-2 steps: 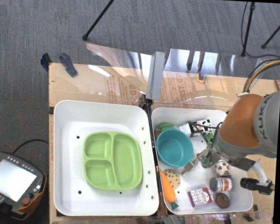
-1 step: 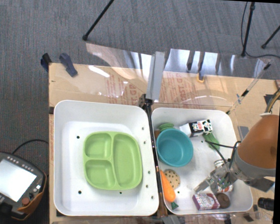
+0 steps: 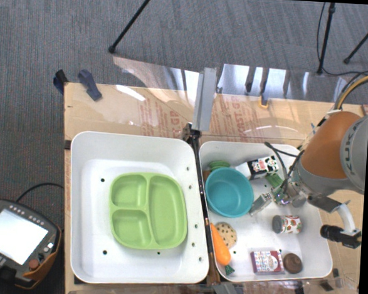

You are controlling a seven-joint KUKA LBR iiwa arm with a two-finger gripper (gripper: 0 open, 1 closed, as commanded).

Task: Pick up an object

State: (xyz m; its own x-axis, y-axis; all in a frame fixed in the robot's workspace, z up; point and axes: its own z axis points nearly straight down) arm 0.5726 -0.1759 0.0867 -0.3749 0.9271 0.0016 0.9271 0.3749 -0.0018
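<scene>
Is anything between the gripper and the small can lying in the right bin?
Nothing visible. The gripper sits just right of the teal bowl; the small can lies below and to its right, with bare bin floor between them.

Bright, even light; glare on the clear panel [image 3: 174,108]; focus slightly soft.

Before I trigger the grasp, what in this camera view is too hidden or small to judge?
- Gripper: too small and cluttered to tell whether its fingers are open or shut.
- Green item: mostly hidden behind the teal bowl.
- Small can: label too small to read.
- Arm: cut off at the right edge.
</scene>
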